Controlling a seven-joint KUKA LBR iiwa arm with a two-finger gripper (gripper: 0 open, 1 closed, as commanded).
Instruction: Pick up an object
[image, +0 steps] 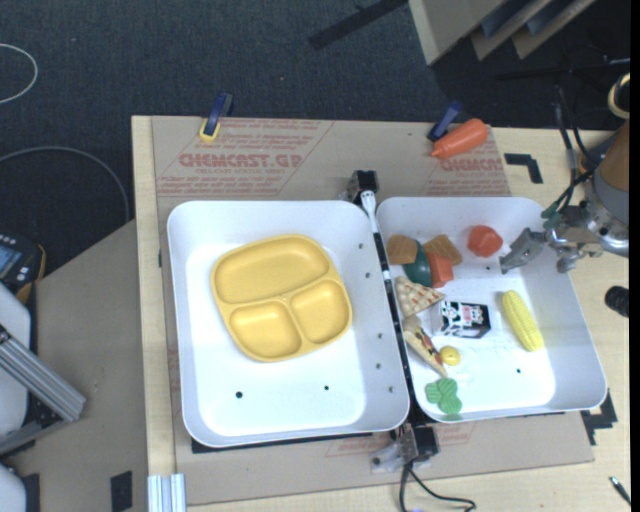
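Note:
The right bin (570, 372) holds several toy foods. Among them are a red tomato (485, 240), a yellow corn cob (522, 320), a black-and-white carton (465, 317), brown pieces (440, 250) and a green broccoli (443, 393). My gripper (541, 257) hangs over the bin's upper right part, just right of the tomato and above the corn. Its fingers (515, 253) are spread open with nothing between them.
A yellow divided plate (282, 297) lies in the left bin (200, 380). An orange carrot (460, 138) rests on the board beyond the right bin. A clamp (365, 187) sits where the two bins meet at the back. Cables run at the far right.

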